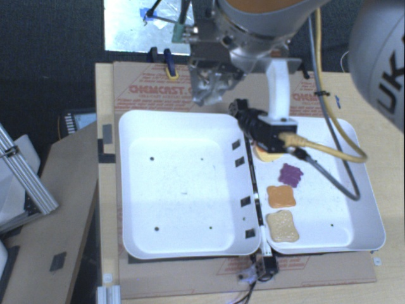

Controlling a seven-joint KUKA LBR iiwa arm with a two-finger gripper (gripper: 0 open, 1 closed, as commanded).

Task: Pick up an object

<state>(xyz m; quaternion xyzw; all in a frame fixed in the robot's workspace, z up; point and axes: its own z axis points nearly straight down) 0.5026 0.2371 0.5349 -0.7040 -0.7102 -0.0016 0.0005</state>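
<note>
My gripper point(211, 88) hangs from the grey and orange arm, high over the back edge of the left bin point(183, 189). It looks blurred and I see nothing in it. In the right bin point(345, 217) lie a purple piece point(291, 174), an orange toast-like slice point(281, 197) and a beige slice point(282, 227), in a row near the left wall. A yellow piece point(267, 155) lies behind them, partly hidden by the robot's own hardware. All of these lie well to the right of and nearer than the gripper.
Black clips point(246, 201) run along the seam between the two bins. Cardboard point(149, 87) lies under the bins. A blue and yellow clamp point(169, 65) stands at the bench's back edge. Metal framing point(25, 176) stands at the left.
</note>
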